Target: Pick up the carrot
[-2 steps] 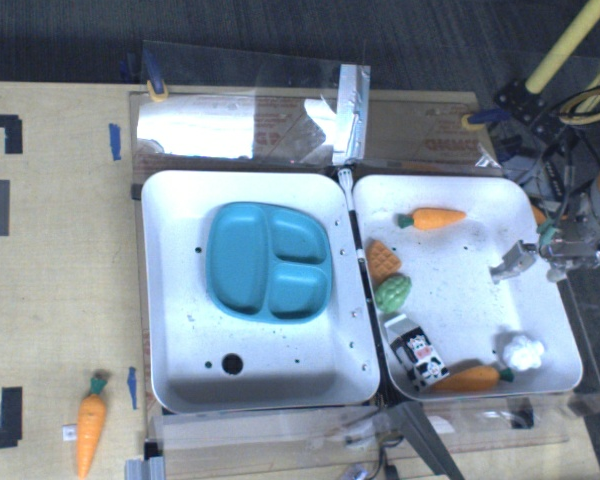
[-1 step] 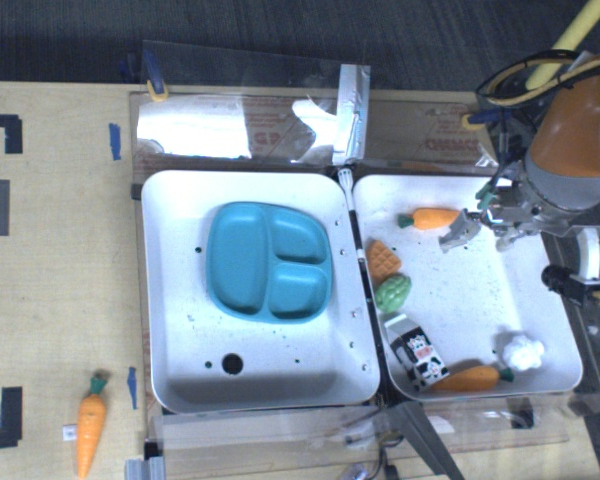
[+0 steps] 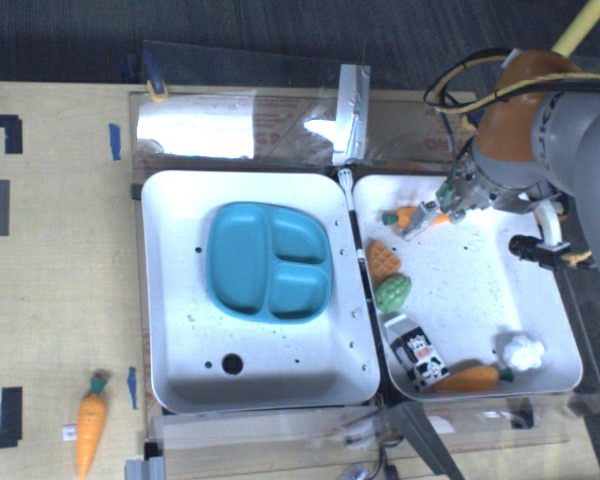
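Nearest camera, bottom of right bin (image 3: 570,368): long orange carrot-like piece (image 3: 467,378) beside black-and-white carton (image 3: 420,353) and white ball (image 3: 521,350). Mid bin: green item (image 3: 392,292), orange waffle-like piece (image 3: 383,259). Far end: small carrot (image 3: 410,217) near bin's back wall, gripper (image 3: 447,202) right at its right end, touching or nearly. Whether gripper is open or closed on it: cannot tell. Left bin (image 3: 170,268) holds blue tray (image 3: 270,261). Another carrot (image 3: 90,423) lies on bench (image 3: 50,268), outside bins.

Advice: straddle carrot mid-length, across its narrow width; close firmly before lifting; keep clear of back wall.

Pale wooden bench (image 3: 50,298) with black tape marks, dark carpet floor (image 3: 280,8) beyond — bright, even light
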Motion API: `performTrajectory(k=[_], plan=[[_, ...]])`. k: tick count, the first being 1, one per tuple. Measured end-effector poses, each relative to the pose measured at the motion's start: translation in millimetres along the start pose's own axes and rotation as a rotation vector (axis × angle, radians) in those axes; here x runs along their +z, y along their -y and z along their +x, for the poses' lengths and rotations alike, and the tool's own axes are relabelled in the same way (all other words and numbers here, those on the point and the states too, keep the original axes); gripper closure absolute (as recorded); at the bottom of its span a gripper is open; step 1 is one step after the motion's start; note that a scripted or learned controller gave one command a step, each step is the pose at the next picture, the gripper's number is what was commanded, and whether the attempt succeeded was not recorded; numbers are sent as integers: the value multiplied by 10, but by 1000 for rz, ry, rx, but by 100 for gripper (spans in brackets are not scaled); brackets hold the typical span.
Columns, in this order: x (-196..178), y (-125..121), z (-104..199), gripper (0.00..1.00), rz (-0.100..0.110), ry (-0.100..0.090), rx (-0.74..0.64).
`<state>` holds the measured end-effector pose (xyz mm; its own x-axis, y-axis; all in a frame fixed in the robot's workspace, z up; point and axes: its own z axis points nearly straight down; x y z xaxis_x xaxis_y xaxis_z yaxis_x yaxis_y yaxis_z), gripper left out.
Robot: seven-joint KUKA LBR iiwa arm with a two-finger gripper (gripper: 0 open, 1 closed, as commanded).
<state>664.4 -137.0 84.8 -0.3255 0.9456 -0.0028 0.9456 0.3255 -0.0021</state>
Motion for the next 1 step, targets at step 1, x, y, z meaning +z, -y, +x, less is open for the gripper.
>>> performTrajectory(k=[1], plan=[[-397, 206, -658, 0, 1, -3, 244]])
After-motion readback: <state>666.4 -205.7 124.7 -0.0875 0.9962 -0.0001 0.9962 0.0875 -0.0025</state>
